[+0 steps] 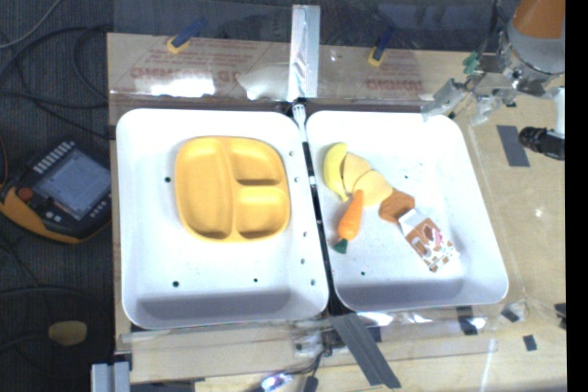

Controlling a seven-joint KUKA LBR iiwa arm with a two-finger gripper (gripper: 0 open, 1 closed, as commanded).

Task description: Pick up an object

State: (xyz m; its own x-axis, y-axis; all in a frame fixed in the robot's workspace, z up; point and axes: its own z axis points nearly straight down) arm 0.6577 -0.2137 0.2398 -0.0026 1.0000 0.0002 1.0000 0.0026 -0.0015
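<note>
Single fixed cam, mounted above the bench (514,225), looking down at a slant; far edge of bench toward top of frame, near edge at bottom. Both white bins fit fully in frame w/ margin: left bin (147,289) and right bin (478,280) side by side at centre. Standoff is moderate, wide enough to take in dark carpet (55,41) left of and beyond the bench, plus a handheld pendant (60,193) on the floor at left. Arm (542,5) enters at upper right corner, cropped by the frame. One view only; no overlap w/ another.
</note>
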